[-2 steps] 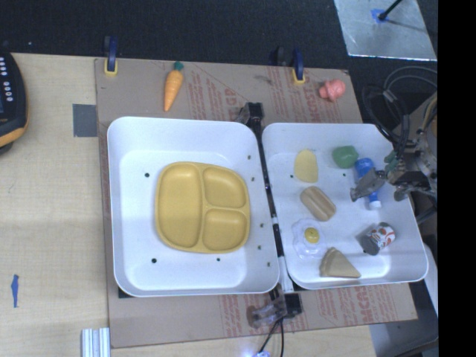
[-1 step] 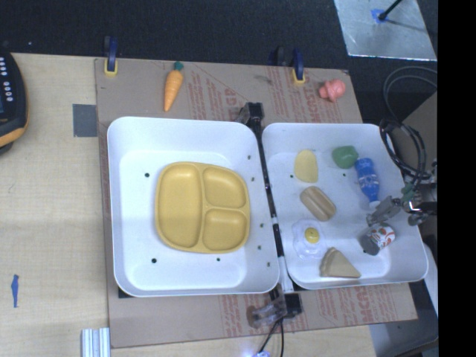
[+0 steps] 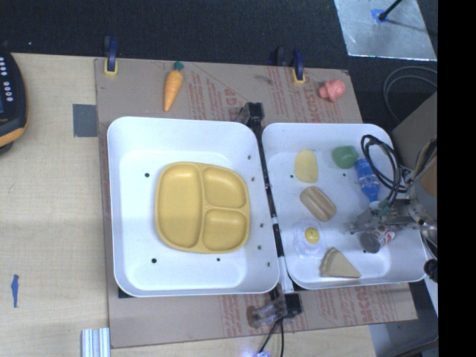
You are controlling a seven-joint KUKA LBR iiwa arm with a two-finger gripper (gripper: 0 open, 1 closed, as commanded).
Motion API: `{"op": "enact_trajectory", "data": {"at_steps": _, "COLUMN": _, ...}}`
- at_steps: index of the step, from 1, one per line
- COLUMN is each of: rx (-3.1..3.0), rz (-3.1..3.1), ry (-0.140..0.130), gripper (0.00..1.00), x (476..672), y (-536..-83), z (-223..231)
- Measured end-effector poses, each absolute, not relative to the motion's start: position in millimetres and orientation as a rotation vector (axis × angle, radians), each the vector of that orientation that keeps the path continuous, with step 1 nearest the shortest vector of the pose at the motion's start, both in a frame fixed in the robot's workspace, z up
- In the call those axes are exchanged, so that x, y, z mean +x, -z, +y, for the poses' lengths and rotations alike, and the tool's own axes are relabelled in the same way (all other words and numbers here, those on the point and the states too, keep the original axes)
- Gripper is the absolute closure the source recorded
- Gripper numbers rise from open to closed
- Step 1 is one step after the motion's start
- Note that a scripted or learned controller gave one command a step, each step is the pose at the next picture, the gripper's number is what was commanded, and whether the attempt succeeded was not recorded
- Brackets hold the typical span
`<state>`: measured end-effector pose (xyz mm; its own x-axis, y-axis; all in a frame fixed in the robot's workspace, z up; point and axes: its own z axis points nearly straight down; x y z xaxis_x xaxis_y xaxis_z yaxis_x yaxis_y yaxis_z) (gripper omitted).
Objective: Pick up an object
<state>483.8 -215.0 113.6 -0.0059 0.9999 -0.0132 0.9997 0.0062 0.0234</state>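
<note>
The right bin [image 3: 387, 270] holds several toy foods. A pale yellow piece [image 3: 306, 165] and a green piece [image 3: 343, 155] lie toward its far side. A blue bottle [image 3: 367, 180] lies by the right wall. A tan bread roll [image 3: 318, 203] sits in the middle, a fried egg [image 3: 309, 237] below it, and a beige wedge [image 3: 338, 264] near the front. My gripper [image 3: 372, 235] reaches in from the right, low over the bin floor just right of the roll and egg and below the blue bottle. Black cables loop above it.
The left bin [image 3: 130, 274] carries a yellow divided plate [image 3: 202, 205]. A toy carrot [image 3: 172, 88] and a pink item [image 3: 332, 89] lie on the cardboard behind the bins. Blue clamps [image 3: 111, 54] hold the board's far edge. A dark device [image 3: 9, 95] sits at the far left.
</note>
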Motion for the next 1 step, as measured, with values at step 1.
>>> {"op": "enact_trajectory", "data": {"at_steps": 1, "rx": 2.210, "rz": 2.227, "ry": -0.004, "gripper": 0.00, "x": 550.6, "y": -102.8, "z": -210.9}}
